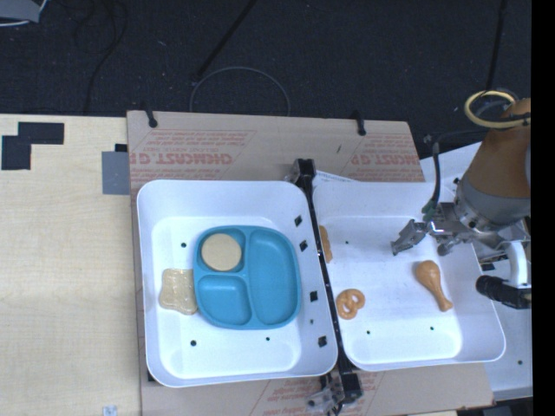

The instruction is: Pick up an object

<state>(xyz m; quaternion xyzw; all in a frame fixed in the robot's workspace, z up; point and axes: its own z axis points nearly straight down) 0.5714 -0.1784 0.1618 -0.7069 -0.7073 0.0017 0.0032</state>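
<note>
Drumstick (432,282) lying in right bin (390,354) near pretzel (350,303); gripper (427,237) just above drumstick, fingers spread, pinching nothing

Two white bins sit side by side on the bench: the left bin (165,354) and the right bin (408,354).

The left bin carries one blue tray (260,289) with three compartments. One round tan cookie (220,251) lies in the tray's upper left compartment. One pale cracker (179,290) lies against the tray's left edge, on the bin floor.

The right bin carries three food pieces: one drumstick (432,282) towards its right side, one pretzel (350,303) near its left edge, and one orange piece (325,243) at the left wall, partly hidden.

One arm is there, with one gripper (425,237).
</note>
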